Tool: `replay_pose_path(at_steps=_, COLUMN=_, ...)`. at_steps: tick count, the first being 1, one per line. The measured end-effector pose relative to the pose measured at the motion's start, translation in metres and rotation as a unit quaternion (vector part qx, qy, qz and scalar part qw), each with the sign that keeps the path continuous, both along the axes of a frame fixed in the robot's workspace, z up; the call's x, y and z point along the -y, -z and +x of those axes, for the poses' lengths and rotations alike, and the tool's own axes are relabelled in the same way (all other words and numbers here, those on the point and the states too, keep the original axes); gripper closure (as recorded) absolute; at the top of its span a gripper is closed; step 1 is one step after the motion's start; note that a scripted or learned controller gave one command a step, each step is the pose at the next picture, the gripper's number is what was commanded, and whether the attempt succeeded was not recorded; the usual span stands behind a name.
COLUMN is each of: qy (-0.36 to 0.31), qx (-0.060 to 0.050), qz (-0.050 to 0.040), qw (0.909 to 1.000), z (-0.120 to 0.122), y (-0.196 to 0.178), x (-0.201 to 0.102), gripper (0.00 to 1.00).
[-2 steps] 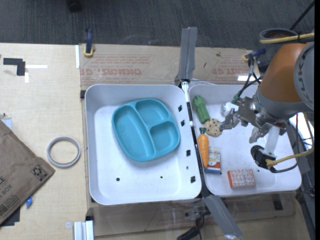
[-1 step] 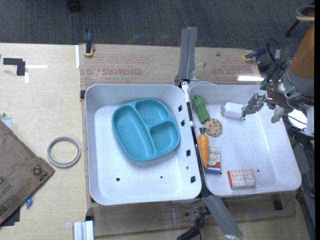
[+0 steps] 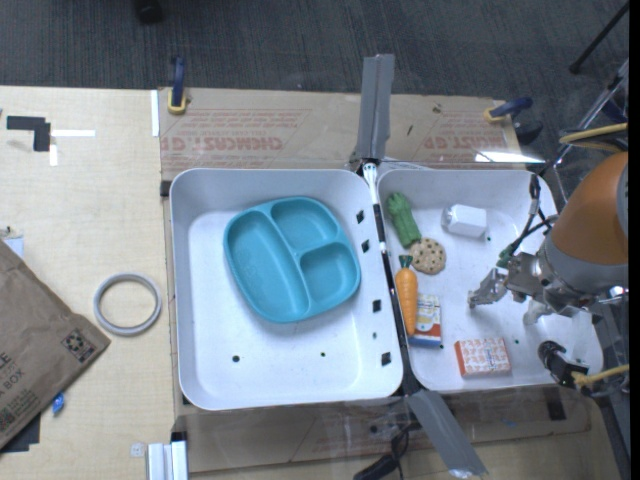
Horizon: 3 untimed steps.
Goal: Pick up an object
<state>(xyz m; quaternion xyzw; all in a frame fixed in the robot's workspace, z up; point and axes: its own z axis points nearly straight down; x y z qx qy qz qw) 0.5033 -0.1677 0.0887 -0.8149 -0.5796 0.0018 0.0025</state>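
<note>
Right bin [image 3: 500, 183], centre floor: jaws [image 3: 487, 293], open or together I cannot tell, nothing seen between them. Nearest item: small red-patterned box [image 3: 483, 356], lying flat just below, toward the bin's near rim.

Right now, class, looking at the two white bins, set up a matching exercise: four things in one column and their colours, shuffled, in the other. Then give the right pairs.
Things:
1. divided plastic plate in the left bin
2. toy carrot
3. toy pickle-shaped vegetable
4. small rounded block at the back of the right bin

Colours:
A. white
B. orange
C. light blue
D. green

Pairs: 1-C, 2-B, 3-D, 4-A
</note>
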Motion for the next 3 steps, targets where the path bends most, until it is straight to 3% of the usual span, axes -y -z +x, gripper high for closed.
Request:
replay_pose_path(at_steps=1, qy=0.053, qx=-0.001, qz=-0.0001, qw=0.9986, z=-0.026, y=-0.028, x=-0.042, gripper=0.0)
replay_pose_path(at_steps=2, qy=0.305, qx=-0.002, qz=-0.0022, qw=0.9524, z=-0.027, y=0.001, x=-0.056, gripper=0.0)
replay_pose_path(at_steps=3, qy=0.469, qx=-0.002, qz=-0.0043, qw=0.8831, z=0.067, y=-0.043, x=-0.051, gripper=0.0)
